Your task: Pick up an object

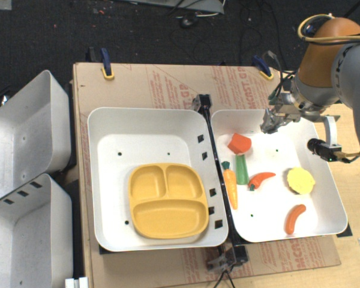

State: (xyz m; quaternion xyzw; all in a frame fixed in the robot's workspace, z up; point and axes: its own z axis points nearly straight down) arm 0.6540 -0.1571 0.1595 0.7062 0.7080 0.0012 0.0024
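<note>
The yellow divided tray (pixel 167 200) lies in the left bin (pixel 102 161), well to the left of the fingers and below them. In the right bin (pixel 330 221), the sausage (pixel 294 218) sits farthest below the fingers, then the yellow round piece (pixel 300 180), the red chili (pixel 261 179), the carrot (pixel 230 188) and the green stick (pixel 242 168). The red block (pixel 240 143) lies just below-left of the gripper (pixel 270 125), apart from it. The fingers are small and dark here; I cannot tell how wide they stand, and nothing shows between them.
</note>
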